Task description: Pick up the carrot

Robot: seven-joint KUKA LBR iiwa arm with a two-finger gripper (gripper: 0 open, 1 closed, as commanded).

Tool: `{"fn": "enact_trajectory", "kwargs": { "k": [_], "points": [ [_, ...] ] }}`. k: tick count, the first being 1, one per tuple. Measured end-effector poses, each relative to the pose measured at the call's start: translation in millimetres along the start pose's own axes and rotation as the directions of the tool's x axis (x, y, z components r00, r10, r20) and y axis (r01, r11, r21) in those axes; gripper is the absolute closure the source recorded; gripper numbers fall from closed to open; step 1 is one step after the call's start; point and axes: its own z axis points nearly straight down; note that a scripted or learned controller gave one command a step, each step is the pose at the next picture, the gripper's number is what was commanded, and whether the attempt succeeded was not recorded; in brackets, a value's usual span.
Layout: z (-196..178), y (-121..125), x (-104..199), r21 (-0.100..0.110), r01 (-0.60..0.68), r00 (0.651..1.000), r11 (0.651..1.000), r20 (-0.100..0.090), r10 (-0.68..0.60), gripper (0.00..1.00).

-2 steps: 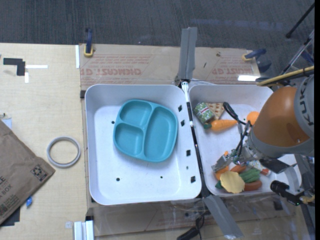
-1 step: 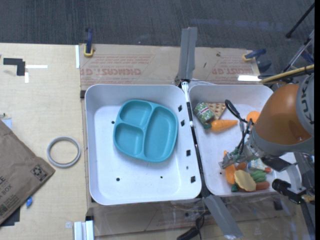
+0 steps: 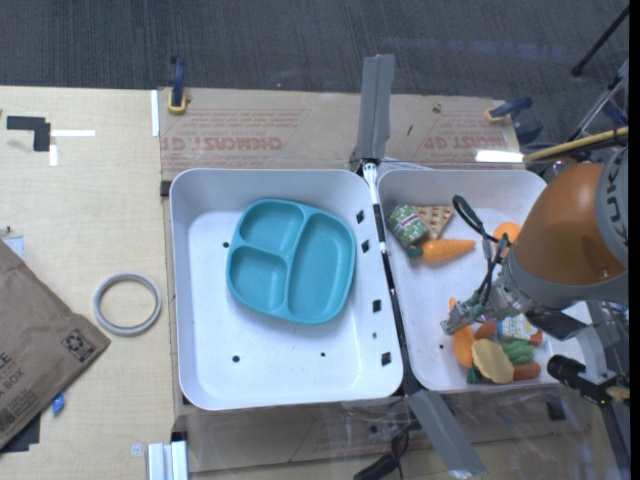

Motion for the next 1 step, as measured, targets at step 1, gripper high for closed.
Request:
{"fn": "enact_trajectory", "kwargs": {
  "k": [1],
  "points": [
    [-81.8, 15.7, 53.9, 0.003, -0.213, 0.977, 0.977, 0.002, 0.213, 1.0]
  ]
}}
